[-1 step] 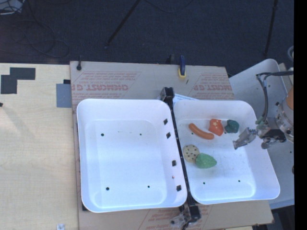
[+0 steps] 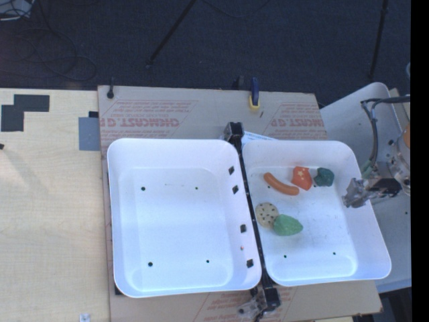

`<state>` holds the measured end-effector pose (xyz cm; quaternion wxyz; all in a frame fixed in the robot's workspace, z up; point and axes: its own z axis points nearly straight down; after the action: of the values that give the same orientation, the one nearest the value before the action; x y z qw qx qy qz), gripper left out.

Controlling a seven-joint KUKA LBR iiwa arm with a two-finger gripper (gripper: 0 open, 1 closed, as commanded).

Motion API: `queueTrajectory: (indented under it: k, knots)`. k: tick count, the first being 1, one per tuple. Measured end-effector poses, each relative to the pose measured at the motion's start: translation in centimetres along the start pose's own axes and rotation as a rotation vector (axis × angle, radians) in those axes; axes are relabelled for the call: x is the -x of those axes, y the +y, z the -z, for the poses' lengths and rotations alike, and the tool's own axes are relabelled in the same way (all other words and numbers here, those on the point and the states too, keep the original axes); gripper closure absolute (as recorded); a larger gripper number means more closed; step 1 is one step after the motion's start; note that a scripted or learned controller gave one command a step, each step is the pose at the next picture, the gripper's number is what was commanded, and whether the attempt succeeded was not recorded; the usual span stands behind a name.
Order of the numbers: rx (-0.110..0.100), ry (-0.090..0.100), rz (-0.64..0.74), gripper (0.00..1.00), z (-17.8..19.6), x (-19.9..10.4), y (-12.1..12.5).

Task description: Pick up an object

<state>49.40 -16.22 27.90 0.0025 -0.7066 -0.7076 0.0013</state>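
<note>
Two shallow white bins counted on the surface [image 2: 53, 206], side by side: left bin [image 2: 124, 213] and right bin [image 2: 365, 247], joined along a row of black clips [image 2: 236, 190].

Five objects counted, all in the right bin. One orange sausage-shaped piece [image 2: 281, 184], lying aslant near the bin's centre. One red-orange piece [image 2: 301, 177], just beside the sausage's far end, toward the bin's right wall. One dark green piece [image 2: 324, 176], just beside the red-orange piece, nearer still to that wall. One round tan piece with dark spots [image 2: 266, 213], close to the bin's left wall. One bright green piece [image 2: 287, 225], touching or nearly touching the spotted round. Cannot tell which.

One cardboard sheet [image 2: 174, 116] under both bins, printed lettering upside down. One blue and yellow clamp [image 2: 254, 94] at the sheet's far edge.

End effector [image 2: 355, 194] at the right bin's right rim, level with the dark green piece and well apart from it. Arm reaching in low from the right, cables looped above. Opening of the end effector: cannot tell, too small and blurred. Nothing seen held.
</note>
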Motion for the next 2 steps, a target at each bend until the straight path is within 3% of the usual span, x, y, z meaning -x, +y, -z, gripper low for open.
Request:
queueTrajectory:
  k: [2]
  knots:
    - [-0.002,0.001,-0.001,1.00,1.84,0.11,-0.01]
